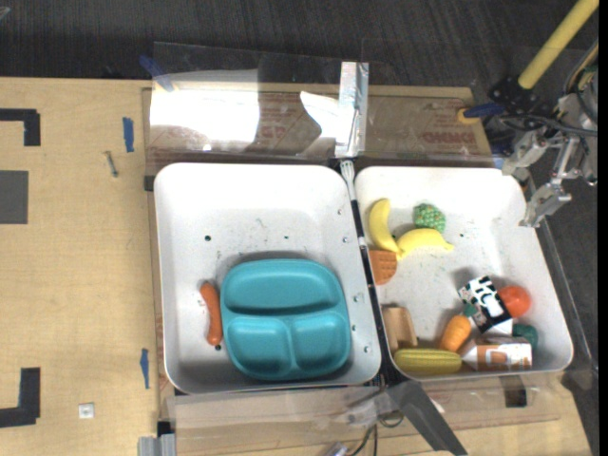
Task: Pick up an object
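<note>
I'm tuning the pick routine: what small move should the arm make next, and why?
Probably swing the end effector left and down over the right bin. It sits at that bin's upper right rim with nothing visible in it, while the nearest toys, the bananas, lie further left.

A: Both bins (180, 255) are white; the left one holds a teal tray (283, 316) and an orange-red sausage (213, 313).

B: And the right one?

A: Yellow banana (380, 224), green broccoli (429, 218), orange carrot (456, 332), a black-and-white cow-patterned block (485, 301), a yellow corn cob (427, 360). The counter (66, 255) is tan
</note>
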`<control>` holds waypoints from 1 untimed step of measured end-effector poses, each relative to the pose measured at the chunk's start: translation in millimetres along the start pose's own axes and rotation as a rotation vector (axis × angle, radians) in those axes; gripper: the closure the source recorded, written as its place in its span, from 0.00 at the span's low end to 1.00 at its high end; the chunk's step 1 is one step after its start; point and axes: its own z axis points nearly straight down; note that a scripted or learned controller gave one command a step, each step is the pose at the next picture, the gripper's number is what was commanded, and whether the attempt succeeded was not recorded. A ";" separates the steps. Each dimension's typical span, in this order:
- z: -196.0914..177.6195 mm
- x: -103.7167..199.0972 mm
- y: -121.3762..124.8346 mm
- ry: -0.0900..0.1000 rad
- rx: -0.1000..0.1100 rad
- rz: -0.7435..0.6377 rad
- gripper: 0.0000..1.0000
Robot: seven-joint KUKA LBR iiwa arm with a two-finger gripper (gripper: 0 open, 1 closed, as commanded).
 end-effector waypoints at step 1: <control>95.9 108.2 9.0 0.007 -0.004 -0.273 0.00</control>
